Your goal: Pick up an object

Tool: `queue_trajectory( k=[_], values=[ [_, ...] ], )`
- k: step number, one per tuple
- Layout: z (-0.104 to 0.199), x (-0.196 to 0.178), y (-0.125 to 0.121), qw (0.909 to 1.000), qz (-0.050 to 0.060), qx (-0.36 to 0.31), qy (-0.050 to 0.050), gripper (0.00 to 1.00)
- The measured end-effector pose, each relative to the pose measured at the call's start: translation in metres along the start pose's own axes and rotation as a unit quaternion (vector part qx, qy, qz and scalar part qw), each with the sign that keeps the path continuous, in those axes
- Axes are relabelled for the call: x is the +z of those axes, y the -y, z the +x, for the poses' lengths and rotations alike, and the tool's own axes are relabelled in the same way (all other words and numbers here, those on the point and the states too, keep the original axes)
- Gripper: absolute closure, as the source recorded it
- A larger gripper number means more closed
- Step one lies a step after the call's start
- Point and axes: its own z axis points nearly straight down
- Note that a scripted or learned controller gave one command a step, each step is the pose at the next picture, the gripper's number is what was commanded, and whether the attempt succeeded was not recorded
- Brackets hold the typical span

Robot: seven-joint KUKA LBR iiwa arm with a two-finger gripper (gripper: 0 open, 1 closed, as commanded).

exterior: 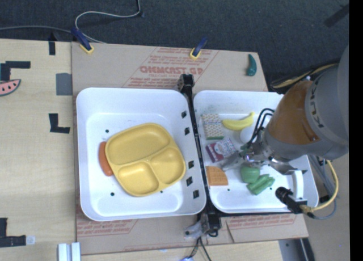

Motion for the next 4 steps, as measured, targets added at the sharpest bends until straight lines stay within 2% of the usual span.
queue_trajectory(
  k=[1, 2, 3, 4],
  values=[
    [0.029, 0.000, -0.028, 1.0000, 0.001, -0.001, -0.001, 0.00],
    [0.028, -0.009, -0.028, 1.0000, 0.001, 0.000, 0.000, 1.00],
    [0.028, -0.009, -0.028, 1.0000, 0.001, 0.000, 0.000, 0.00],
    [0.029, -0.018, -0.028, 1.0000, 0.002, -0.001, -0.001, 1.00]
  ],
)
